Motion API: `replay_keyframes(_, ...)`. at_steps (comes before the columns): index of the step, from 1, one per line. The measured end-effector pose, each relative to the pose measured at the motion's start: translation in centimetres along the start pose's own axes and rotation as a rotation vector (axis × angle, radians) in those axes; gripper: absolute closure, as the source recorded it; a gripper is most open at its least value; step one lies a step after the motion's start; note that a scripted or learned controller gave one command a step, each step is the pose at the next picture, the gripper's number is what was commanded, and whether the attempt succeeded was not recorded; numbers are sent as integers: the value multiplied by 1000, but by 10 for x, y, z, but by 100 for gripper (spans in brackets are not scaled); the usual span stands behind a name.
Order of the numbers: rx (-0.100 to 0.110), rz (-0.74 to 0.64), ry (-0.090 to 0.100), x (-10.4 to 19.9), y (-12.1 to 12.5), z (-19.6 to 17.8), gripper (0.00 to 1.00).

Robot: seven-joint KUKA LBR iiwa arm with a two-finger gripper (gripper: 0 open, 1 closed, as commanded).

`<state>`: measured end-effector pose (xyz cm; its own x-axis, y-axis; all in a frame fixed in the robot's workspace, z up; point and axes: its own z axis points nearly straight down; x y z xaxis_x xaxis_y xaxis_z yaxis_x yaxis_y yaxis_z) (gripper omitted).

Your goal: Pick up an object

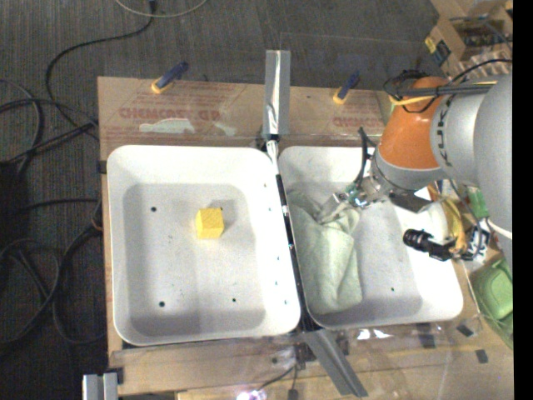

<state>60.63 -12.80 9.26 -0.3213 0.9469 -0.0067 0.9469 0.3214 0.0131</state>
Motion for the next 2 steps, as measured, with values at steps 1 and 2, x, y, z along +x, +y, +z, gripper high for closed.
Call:
replay_keyframes(1,-5,0,2,1,2,-11,100)
replay_keyframes(2,13,40,4,20,74,-91,100)
